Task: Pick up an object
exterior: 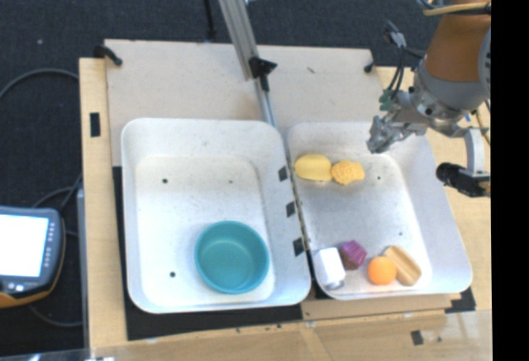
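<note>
The right bin (430,186) holds a pale yellow lemon-like object (312,168) touching a darker yellow lumpy object (348,173) near its back. Along its front lie a white cylinder (331,266), a small purple object (354,254), an orange ball (381,270) and a tan bread-like piece (404,264). My gripper (382,139) hangs over the back right part of this bin, a little right of and behind the yellow pair, with nothing seen between its fingers.
A teal bowl (232,257) sits at the front of the left bin (149,186). A slanted metal pole (235,12) rises behind the bins. A tablet-like screen (25,252) rests off the bench at the left.
</note>
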### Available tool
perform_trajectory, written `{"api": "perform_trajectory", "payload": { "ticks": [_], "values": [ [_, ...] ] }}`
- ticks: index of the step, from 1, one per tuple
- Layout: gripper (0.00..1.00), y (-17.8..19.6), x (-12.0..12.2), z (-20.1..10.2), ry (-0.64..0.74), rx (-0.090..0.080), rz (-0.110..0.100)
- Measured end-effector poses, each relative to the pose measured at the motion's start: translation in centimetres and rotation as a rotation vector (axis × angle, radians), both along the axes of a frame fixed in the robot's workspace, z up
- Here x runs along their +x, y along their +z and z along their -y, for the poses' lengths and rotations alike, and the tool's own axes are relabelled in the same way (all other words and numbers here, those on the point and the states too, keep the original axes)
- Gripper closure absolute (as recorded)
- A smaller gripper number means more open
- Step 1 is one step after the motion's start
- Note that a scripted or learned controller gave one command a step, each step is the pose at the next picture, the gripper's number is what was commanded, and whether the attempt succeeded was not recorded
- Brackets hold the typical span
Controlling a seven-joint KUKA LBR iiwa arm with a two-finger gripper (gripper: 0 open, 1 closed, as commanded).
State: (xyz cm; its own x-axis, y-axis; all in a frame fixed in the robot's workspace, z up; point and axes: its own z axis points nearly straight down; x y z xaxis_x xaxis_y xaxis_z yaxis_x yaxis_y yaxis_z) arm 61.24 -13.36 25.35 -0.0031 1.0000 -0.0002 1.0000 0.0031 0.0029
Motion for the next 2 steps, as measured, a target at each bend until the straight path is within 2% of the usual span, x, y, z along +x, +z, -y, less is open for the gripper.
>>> {"api": "perform_trajectory", "payload": {
  "ticks": [1, 2],
  "values": [
    [1.00, -1.1, 0.7, -5.6, 0.003, 0.001, -0.004],
    [1.00, -0.3, 1.3, -10.3, 0.004, 0.002, -0.001]
  ]
}}
